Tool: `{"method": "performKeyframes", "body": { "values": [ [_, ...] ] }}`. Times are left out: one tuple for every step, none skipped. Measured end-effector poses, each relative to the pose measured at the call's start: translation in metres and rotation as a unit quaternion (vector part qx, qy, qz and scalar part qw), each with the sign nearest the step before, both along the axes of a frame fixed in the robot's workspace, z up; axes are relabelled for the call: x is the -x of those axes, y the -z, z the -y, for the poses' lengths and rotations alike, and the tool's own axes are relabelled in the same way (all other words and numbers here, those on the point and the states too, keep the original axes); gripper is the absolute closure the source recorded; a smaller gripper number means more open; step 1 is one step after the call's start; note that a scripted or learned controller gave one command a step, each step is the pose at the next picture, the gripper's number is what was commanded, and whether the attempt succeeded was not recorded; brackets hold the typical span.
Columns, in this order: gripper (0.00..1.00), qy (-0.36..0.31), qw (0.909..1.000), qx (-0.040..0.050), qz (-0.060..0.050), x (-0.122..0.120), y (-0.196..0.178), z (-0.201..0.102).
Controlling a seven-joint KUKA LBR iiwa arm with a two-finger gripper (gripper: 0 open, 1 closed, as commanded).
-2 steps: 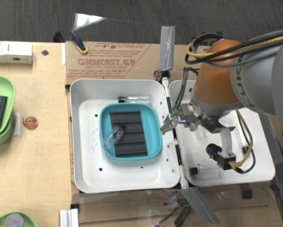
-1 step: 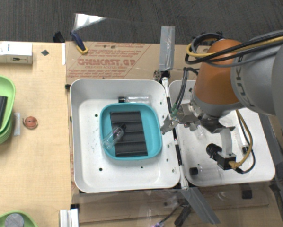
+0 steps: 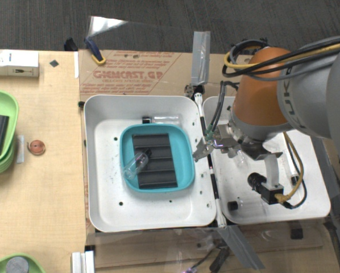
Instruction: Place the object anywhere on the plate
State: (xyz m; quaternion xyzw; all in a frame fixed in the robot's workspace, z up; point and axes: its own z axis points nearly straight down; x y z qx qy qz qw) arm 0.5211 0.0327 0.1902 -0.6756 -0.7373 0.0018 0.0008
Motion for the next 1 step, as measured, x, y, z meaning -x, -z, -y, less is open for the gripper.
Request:
{"method": "performKeyframes", "body": {
  "values": [
    [0.0, 0.0, 1.0, 0.0, 0.0, 0.0, 0.0, 0.0]
  ]
}}
